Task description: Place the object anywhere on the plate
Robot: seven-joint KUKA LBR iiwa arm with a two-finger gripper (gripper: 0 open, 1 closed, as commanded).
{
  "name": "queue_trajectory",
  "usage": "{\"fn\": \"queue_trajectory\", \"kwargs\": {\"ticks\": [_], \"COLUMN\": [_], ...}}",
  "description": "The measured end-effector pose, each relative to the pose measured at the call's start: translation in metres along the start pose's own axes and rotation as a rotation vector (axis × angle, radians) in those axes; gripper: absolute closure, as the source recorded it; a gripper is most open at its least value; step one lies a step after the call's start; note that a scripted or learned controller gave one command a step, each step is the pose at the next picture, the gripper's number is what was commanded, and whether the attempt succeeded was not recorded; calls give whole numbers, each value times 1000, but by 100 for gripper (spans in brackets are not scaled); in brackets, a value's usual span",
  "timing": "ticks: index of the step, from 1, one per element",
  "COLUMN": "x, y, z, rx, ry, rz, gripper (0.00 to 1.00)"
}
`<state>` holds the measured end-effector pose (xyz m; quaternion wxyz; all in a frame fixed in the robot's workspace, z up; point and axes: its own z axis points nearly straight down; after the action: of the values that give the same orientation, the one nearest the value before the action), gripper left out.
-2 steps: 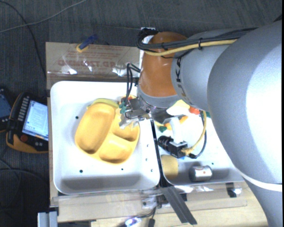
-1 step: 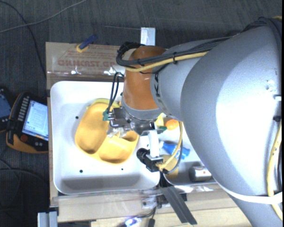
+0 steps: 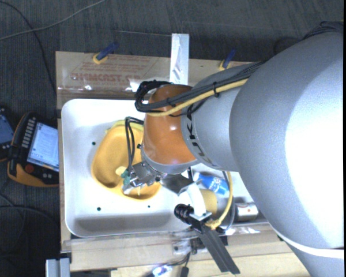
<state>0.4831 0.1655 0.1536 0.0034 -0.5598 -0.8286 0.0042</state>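
- Gripper (image 3: 134,180) hangs over the yellow plate (image 3: 106,157), at its lower right edge.
- Grip state: cannot tell.
- Object: none identifiable on the plate; placement judged not confirmed, release pending.

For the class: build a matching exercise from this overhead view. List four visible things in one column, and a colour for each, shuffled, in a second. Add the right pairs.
Things:
1. plate
2. bin
3. wrist band
4. clamp

Colours:
A. white
B. blue and yellow
C. yellow
D. orange

Pairs: 1-C, 2-A, 3-D, 4-B
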Motion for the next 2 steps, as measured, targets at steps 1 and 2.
{"fn": "queue_trajectory", "kwargs": {"ticks": [1,2], "x": [46,46], "y": [23,23], "z": [-56,-56], "rx": [-2,-2], "ry": [-2,-2], "rz": [-35,-35], "gripper": [100,0]}}
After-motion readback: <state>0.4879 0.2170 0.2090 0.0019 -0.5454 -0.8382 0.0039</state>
